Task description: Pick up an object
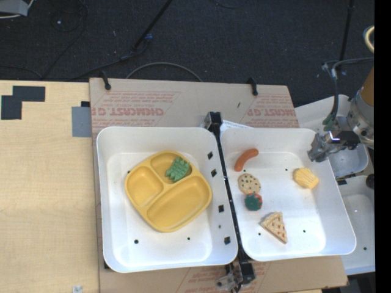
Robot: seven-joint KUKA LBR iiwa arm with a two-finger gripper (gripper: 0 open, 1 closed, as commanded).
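A pale wooden bench (43,188) carries a printed cardboard sheet (183,105) under two shallow, glossy white bins. The left bin (116,237) holds a smooth yellow plastic divided plate (168,194) with a knobbly green toy broccoli (178,170) in its small upper compartment. The right bin (330,237) holds toy foods lying apart: a curved orange sausage (246,159), a wedge of pizza (274,227), a ridged yellow chip piece (305,178), a round speckled cookie (248,183) touching a small red-and-green fruit (253,201). The metal gripper (322,146) sits over the right bin's far right rim, holding nothing visible; how far it is open cannot be told. Dark carpet with cables lies beyond.
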